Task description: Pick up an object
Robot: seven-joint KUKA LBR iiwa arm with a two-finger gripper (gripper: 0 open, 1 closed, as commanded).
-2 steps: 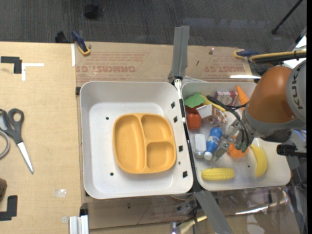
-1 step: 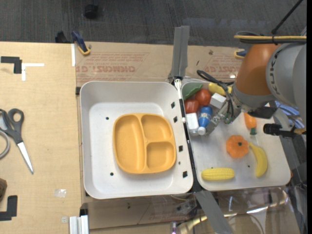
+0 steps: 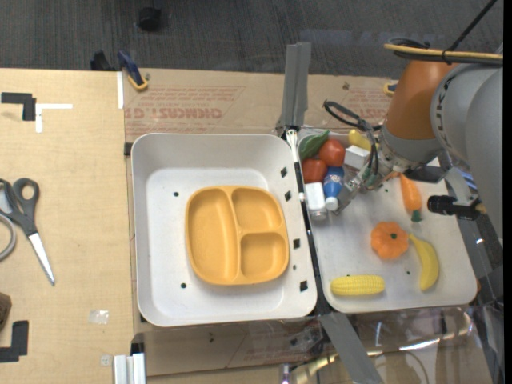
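Corn cob (image 3: 357,286); claw (image 3: 362,179) fingertips obscured.

bench (image 3: 64,238): light wood | on it: two white bins (image 3: 152,238), scissors (image 3: 28,222), cardboard sheet (image 3: 200,102)

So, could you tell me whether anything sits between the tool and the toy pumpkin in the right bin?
Nothing visible does. The tool hangs over the clutter at the bin's far-left corner, and bare bin floor lies between it and the pumpkin.
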